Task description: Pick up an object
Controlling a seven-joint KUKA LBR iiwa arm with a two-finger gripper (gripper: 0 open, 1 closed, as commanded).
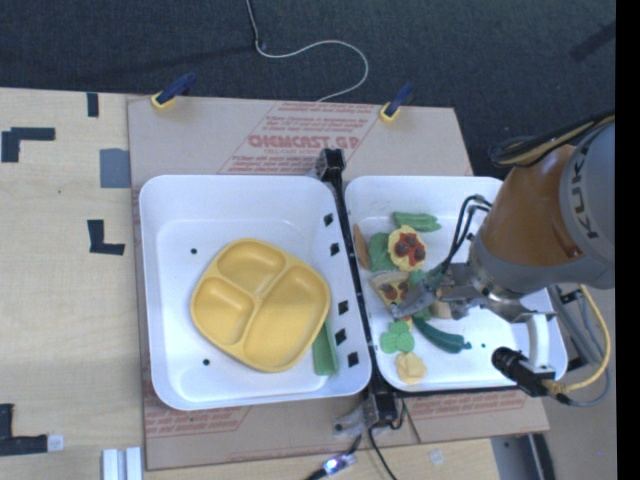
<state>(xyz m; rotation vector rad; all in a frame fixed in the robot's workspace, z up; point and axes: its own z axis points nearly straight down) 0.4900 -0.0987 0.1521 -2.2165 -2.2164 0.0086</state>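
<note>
The right bin (470, 368) holds several toy foods: a pizza slice (392, 290), a yellow and red flower-like piece (407, 247), a green pod (415, 221), a dark green pepper (441, 336), a green broccoli piece (397, 341) and a pale yellow piece (410, 367). My gripper (420, 302) reaches in from the right and hangs low over the middle of this bin, right beside the pizza slice. Whether anything sits between its tips is not visible.
The left bin (170, 208) holds a yellow divided plate (261, 304), with a green strip (324, 349) lying at the plate's right edge. A black divider (340, 238) runs between the bins. The arm's bulky grey and orange body (545, 223) covers the right bin's right side.
</note>
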